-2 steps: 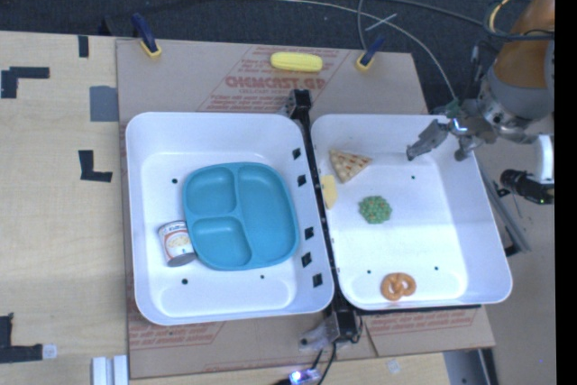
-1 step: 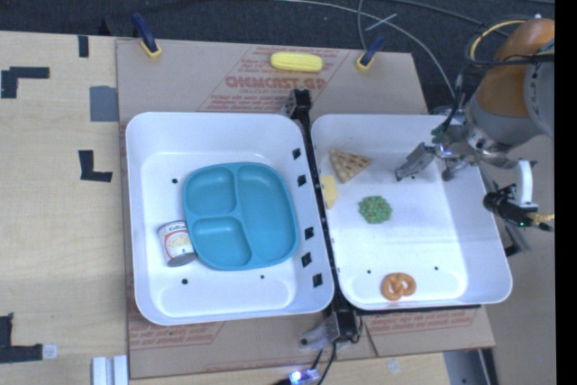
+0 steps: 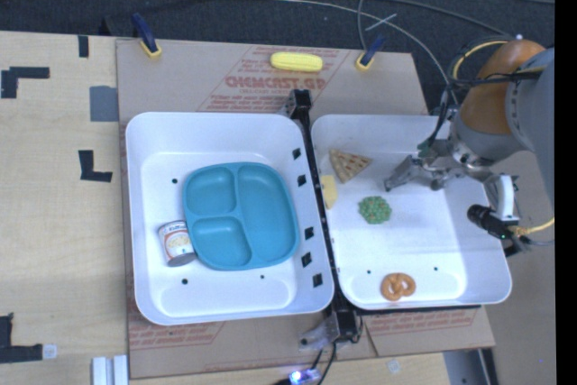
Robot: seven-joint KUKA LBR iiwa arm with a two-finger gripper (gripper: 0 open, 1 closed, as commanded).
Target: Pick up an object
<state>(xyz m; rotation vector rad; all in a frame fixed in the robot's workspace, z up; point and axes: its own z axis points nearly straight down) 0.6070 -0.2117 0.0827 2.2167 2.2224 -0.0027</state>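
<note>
Green and knobbly, the toy broccoli looks light and rigid; pinch its narrowest width. Your gripper hangs just beyond it, whether spread or closed you cannot tell.

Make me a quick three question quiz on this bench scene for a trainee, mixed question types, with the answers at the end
1. True or false: the blue divided plate lies in the left bin.
2. Which item lies nearest the gripper? A) pretzel B) green broccoli piece C) small can
3. Fill in: the yellow banana lies on the ______, behind both bins.

Key: 1 true. 2 B. 3 cardboard sheet.
</note>
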